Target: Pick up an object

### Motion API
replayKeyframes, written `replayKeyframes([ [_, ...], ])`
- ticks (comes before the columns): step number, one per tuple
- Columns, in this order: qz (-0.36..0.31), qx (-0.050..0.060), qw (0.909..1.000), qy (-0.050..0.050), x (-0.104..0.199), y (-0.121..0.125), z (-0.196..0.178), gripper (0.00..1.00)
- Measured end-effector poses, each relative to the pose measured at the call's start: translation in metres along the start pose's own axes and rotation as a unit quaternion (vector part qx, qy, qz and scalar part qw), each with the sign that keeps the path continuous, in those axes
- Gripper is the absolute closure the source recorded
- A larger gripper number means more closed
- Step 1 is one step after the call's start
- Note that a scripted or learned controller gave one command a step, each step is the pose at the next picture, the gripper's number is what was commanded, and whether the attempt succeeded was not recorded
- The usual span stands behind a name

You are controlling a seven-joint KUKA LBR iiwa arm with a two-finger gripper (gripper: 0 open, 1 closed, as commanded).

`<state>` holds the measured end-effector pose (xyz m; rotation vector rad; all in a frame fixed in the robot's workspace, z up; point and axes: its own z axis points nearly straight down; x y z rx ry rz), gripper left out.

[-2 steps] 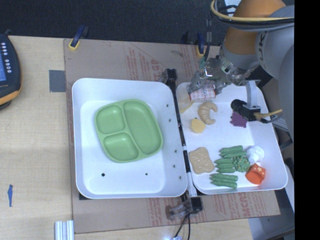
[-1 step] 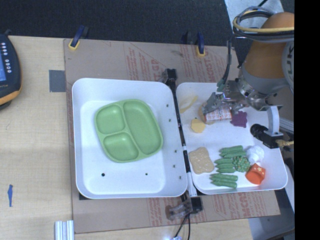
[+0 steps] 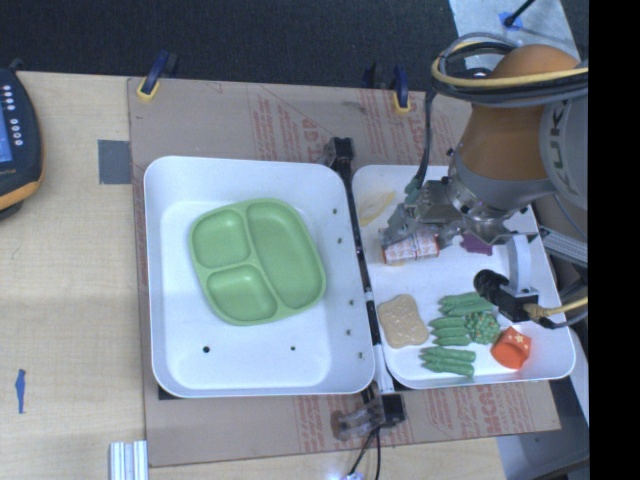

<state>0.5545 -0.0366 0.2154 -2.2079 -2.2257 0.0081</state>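
Observation:
My gripper [image 3: 408, 230] is low over the upper left part of the right bin [image 3: 556, 368], coming in from the arm on the right. A small red and white packet [image 3: 412, 252] lies right under its tip, touching or nearly touching it. Nearer the front of this bin are a tan bread slice [image 3: 402, 320], a bunch of green beans [image 3: 458, 332] and a small orange-red piece [image 3: 512, 349]. The left bin [image 3: 170, 368] holds a green divided plate [image 3: 258, 260].
The divider between the bins [image 3: 358, 268] runs just left of the gripper. A blue clamp [image 3: 401, 96] and a yellow clamp [image 3: 152, 76] sit at the board's back edge. A dark handheld device [image 3: 15, 133] lies at the far left.

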Motion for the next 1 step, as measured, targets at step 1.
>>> replayKeyframes([
  [1,-0.001,0.0,1.0,0.0,0.0477,-0.0078,-0.0049,1.0],
])
